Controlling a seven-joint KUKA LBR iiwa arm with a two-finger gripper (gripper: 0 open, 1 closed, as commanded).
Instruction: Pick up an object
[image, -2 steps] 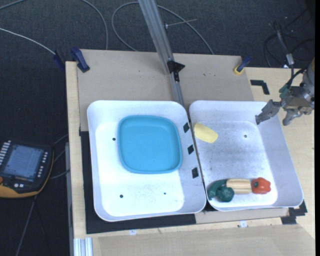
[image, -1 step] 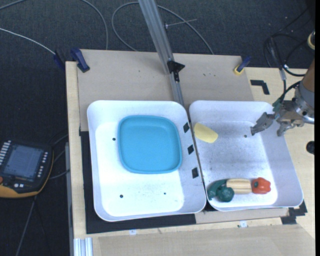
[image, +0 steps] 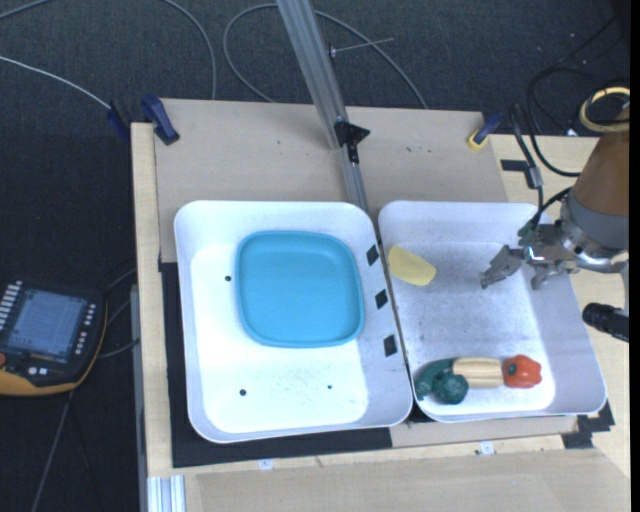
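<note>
My gripper (image: 520, 274) hangs over the upper right part of the right bin (image: 470, 320), its two fingers spread open with nothing between them. A pale yellow piece (image: 411, 266) lies near that bin's upper left corner, well to the left of the gripper. Along the bin's front edge lie a dark green object (image: 442, 384), a tan cylinder (image: 478, 372) and a red tomato-like object (image: 521, 371), side by side and below the gripper.
The left bin (image: 210, 400) holds a blue square plate (image: 299, 288). A metal pole (image: 325, 80) slants across the bench from the top to between the bins. Cables and a handheld pendant (image: 45, 335) lie on the floor at left.
</note>
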